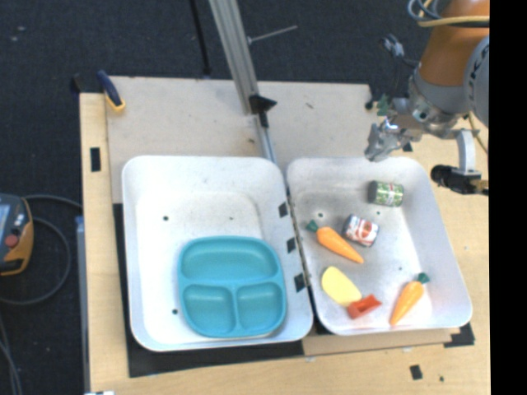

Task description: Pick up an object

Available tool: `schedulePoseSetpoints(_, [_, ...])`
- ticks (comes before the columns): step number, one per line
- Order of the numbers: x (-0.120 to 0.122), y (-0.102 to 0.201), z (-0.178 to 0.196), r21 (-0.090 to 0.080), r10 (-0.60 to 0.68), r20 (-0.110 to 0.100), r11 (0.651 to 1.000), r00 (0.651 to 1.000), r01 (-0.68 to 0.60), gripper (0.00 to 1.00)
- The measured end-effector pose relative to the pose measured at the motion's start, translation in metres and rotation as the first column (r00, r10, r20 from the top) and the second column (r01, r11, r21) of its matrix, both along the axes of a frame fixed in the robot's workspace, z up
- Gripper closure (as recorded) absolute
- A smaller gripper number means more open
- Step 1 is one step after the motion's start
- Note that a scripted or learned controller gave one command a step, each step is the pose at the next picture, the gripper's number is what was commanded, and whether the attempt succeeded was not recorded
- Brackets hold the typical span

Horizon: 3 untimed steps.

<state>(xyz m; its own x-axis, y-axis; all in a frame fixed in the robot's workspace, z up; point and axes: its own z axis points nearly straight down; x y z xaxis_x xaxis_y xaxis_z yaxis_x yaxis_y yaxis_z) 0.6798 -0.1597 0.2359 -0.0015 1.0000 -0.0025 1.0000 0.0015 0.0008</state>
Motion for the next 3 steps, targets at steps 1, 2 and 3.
schedulePoseSetpoints(1, [-0.012,0.04,0.006,0.001,0.002,0.0,1.0,1.0,-0.002,1.0])
schedulePoseSetpoints(2, [-0.027,0.094,0.016,0.004,0.005,0.001,1.0,1.0,-0.005,1.0])
schedulePoseSetpoints(3, [-0.053,0.149,0.017,0.004,0.006,-0.001,1.0,1.0,-0.006,1.0])
